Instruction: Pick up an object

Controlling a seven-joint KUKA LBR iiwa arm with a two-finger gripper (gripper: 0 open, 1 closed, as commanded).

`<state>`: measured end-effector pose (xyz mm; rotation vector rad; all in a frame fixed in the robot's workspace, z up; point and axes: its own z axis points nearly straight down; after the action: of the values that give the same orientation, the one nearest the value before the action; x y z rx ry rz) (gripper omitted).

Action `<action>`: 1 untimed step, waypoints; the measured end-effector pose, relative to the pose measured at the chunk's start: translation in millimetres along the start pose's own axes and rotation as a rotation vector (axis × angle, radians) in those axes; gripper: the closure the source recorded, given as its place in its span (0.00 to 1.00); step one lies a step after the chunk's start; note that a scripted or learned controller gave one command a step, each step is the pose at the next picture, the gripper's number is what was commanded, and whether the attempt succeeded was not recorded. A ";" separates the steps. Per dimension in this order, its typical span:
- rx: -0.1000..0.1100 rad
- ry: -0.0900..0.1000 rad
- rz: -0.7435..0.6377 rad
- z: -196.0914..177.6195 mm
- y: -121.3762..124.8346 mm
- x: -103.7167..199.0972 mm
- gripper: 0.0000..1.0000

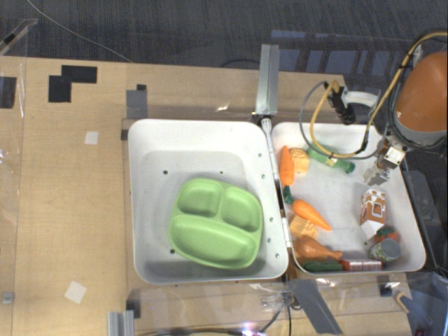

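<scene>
Only one green plate (217, 222) lies in the left bin (150, 145).

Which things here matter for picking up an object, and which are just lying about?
Likely for the job: right bin, middle carrot, corn piece, brown bottle, green marker.
Lying about: green plate, left bin, black marks on bench.

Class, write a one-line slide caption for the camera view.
Green divided plate in the left-hand bin; carrots and small items in the right-hand bin, robot arm hovering at its far corner.
</scene>
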<state>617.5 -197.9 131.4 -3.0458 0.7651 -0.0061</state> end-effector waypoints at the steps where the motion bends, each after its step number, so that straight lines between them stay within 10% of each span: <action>1: 0.004 0.010 0.218 -143.1 -3.6 22.5 1.00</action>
<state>638.5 -205.4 274.6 -2.9422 1.0909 -0.0221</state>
